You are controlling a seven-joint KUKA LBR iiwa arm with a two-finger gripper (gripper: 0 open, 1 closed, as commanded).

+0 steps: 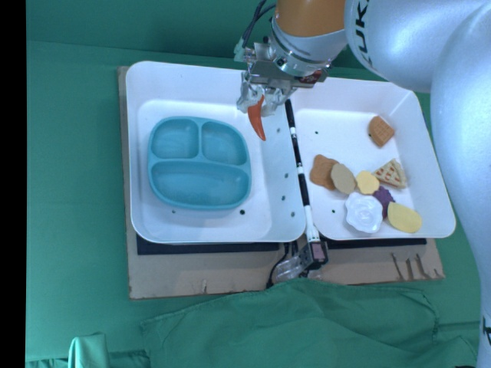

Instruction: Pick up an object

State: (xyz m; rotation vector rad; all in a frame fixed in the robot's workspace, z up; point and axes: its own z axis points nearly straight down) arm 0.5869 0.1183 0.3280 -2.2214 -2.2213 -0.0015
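1. The arm (pixel 406 37) is extended from the right over the two white bins (pixel 199 228).
2. A blue divided plate (pixel 198 163) is seen in the left bin.
3. The gripper (pixel 258 107) is clenched on an orange chili pepper (pixel 258 121), hung above the left bin's right edge.

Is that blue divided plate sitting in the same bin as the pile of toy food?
No. The blue divided plate lies in the left bin; the toy food lies in the right bin.
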